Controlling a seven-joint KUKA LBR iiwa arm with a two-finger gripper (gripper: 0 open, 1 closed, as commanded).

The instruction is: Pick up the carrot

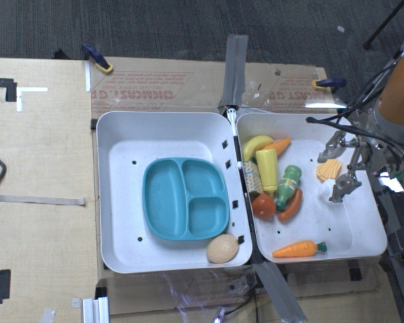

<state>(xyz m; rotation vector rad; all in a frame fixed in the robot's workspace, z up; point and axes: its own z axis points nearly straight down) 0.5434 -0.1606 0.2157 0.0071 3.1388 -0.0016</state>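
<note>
- Camera view: the arm reaches in from the right, its orange band at the frame edge, wrist angled down over the right bin [363, 237].
- The end effector [343, 184] hangs above the bin's right part, fingers spread apart, nothing between them.
- The carrot [297, 249] lies below and left of the end effector, near the bin's front wall, well apart from it.
- A yellow wafer-like piece [328, 170] sits just left of the end effector.
</note>
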